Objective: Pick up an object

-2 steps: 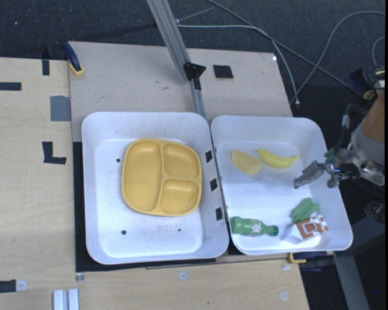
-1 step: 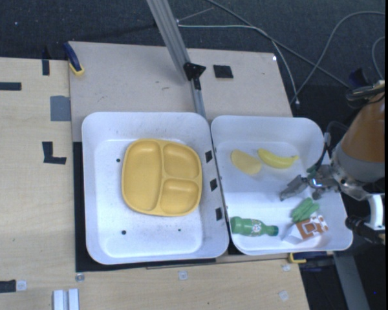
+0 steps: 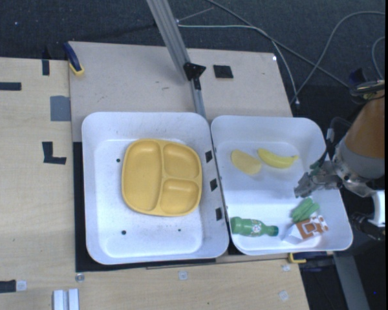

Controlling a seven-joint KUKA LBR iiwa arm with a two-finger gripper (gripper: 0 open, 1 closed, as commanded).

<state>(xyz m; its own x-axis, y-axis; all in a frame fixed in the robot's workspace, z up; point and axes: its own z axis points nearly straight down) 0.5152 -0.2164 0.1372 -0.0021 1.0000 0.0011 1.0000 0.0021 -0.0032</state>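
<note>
The pincer [image 3: 308, 185] hangs over the right side of the right bin [image 3: 271, 124]; whether it is spread or closed I cannot tell. The green leafy piece [image 3: 303, 209] lies just below it, nearest of all (banana [image 3: 277, 158] farther up-left), its long axis slanting.

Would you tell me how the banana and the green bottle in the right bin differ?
The banana is yellow and curved; the green bottle is straight with a white label. The banana lies toward the bin's far side, the bottle by its near edge. Both lie flat in the right bin, apart from the gripper.
</note>
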